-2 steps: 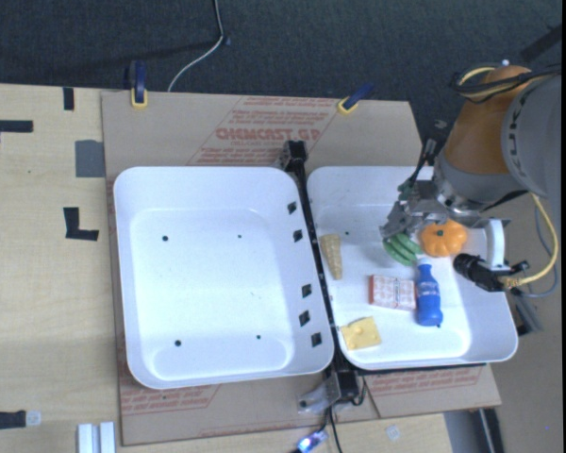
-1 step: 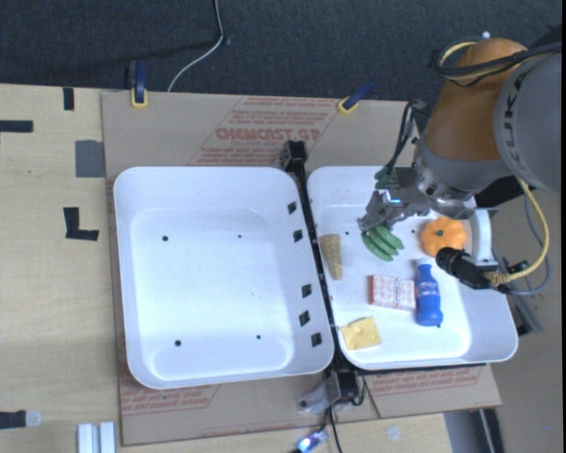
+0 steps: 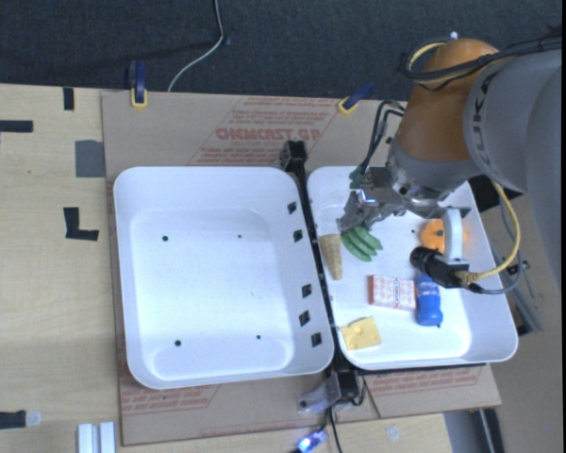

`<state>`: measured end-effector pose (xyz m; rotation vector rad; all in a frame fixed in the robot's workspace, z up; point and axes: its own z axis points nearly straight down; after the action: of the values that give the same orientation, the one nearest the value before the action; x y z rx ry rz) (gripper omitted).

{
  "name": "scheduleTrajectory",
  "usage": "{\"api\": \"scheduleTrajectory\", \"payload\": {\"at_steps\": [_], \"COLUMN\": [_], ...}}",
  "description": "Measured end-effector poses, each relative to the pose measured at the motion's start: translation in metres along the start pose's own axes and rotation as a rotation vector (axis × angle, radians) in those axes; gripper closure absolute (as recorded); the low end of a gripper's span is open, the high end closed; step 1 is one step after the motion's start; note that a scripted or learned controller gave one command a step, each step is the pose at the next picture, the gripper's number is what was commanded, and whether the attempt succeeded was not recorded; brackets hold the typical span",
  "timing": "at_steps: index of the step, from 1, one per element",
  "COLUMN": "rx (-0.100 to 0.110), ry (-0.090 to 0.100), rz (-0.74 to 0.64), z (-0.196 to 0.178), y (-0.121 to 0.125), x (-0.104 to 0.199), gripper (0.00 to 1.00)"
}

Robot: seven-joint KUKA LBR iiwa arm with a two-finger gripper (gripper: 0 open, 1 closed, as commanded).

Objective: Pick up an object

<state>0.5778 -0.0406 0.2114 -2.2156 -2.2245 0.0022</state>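
Two white bins are seen side by side on cardboard (image 3: 255, 130), on which red printing, apparently "CHEMCAST", can be partly read. The gripper (image 3: 361, 211) is lowered into the right bin (image 3: 491, 343) near its upper left part, directly over a green object (image 3: 362, 243); whether the object is held, or how the claw is set, cannot be told. The green object is elongated, its long axis running diagonally from upper left to lower right. Just left of it a pale cone (image 3: 332, 255) lies lengthwise along the divider. Nearby lie a red-patterned packet (image 3: 391, 293), a blue object (image 3: 428, 306), a yellow block (image 3: 361, 333) and an orange object (image 3: 435, 235). The packet's print cannot be read.
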Motion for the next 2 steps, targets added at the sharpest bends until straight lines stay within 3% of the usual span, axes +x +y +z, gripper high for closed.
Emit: {"api": "scheduleTrajectory", "payload": {"at_steps": [1,2], "rx": [-0.013,0.002], "ry": [0.002,0.0], "rz": [-0.005,0.0], "z": [-0.1,-0.081], "y": [0.026,0.003], "x": [0.066,0.095], "gripper": [1.0,1.0]}}
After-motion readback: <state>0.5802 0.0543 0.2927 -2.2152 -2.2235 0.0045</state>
